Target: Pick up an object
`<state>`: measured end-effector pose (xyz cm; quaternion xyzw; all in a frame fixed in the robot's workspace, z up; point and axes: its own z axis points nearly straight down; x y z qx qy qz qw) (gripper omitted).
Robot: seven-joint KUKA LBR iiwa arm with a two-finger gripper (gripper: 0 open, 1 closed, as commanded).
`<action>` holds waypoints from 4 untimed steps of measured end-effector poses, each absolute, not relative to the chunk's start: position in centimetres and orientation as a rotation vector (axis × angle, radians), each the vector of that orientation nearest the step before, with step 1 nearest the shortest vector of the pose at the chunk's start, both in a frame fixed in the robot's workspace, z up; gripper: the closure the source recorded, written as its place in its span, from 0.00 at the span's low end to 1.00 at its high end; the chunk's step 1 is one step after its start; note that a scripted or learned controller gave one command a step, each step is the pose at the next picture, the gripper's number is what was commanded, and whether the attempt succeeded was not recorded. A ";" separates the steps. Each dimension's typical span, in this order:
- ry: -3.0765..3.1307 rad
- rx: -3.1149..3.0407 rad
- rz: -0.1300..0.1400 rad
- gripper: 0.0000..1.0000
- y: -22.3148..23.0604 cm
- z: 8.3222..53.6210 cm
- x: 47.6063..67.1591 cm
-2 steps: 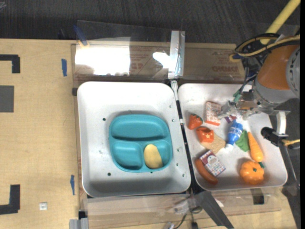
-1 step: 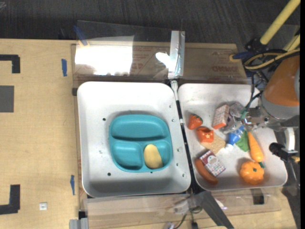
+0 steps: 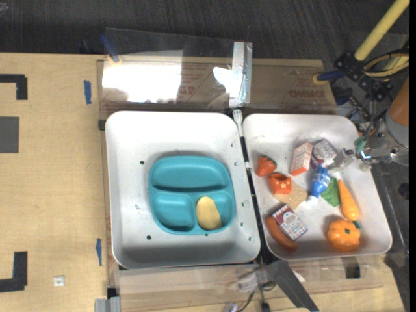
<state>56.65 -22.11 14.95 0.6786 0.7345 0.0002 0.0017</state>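
Pincer (image 3: 359,153) at right bin's (image 3: 383,239) far rim; grip state can't tell.
Drop straight onto small blue-white plastic bottle (image 3: 319,182) just left; avoid orange plastic carrot (image 3: 348,201).

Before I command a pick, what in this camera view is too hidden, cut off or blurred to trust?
- Tool: small and blurred at the right bin's far rim, so finger state is unreadable.
- Arm: cut off by the right edge.
- Carton labels: too small to read.
- Brown item near the front: partly covered by a small box.
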 end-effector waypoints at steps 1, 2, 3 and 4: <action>2.309 2.132 -0.002 0.00 -22.0 14.7 56.5; 2.322 2.082 0.034 0.00 -21.7 11.2 55.8; 2.259 2.173 0.007 0.00 -18.6 8.5 61.8; 2.240 2.208 0.021 0.00 -20.6 9.0 48.5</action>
